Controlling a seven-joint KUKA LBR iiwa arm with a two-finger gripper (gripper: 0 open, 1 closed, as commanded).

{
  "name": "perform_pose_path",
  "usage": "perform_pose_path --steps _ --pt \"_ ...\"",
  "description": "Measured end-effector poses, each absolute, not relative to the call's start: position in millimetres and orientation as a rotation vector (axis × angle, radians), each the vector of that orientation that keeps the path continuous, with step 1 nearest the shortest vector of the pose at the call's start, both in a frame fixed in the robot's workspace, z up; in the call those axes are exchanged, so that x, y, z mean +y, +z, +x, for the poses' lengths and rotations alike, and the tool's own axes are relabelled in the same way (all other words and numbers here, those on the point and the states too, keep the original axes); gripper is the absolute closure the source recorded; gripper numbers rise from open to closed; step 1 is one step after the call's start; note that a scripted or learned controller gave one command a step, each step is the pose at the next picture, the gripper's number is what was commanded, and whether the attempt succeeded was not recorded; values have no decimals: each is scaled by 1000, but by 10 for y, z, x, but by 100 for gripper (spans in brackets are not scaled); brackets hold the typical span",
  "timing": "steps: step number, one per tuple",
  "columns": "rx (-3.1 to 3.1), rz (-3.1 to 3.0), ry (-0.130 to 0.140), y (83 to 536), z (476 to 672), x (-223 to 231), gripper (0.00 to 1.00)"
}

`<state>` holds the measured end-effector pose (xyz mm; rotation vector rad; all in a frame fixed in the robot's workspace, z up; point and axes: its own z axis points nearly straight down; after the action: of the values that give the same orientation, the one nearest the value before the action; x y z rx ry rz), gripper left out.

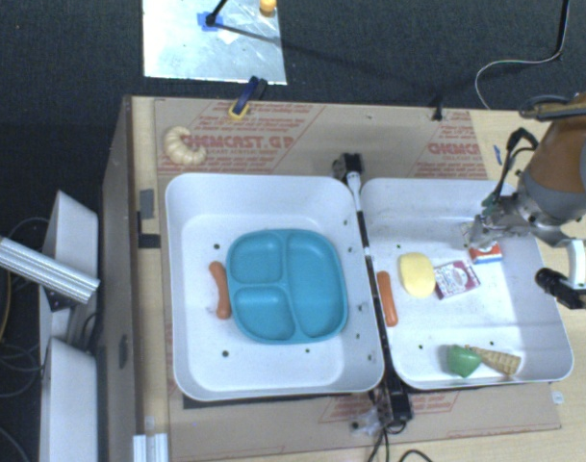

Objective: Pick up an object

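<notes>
While the arm [562, 166] hangs at frame right | right bin [552, 349]: yellow block [418, 274] centre, packet [456, 279] beside it | pincer [485, 231] low above small red-blue item [485, 252], state untellable | step: approach; next: descend, close.

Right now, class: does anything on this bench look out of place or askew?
Yes. One hot dog lies beside the blue tray in the left bin, not in a compartment. Another hot dog rests against the right bin's left wall. A small pale toy sits outside both bins on the cardboard.
</notes>
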<state>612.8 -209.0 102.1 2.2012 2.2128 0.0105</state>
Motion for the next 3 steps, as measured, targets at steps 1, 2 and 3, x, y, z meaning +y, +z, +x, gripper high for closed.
perform_pose_path --steps 1,2,3 --pt "2213 2201 10 1019 6126 -2090 0" --pt "2212 2204 12 910 6056 -2076 0" --pt "2208 2198 11 1031 6067 -2096 100"
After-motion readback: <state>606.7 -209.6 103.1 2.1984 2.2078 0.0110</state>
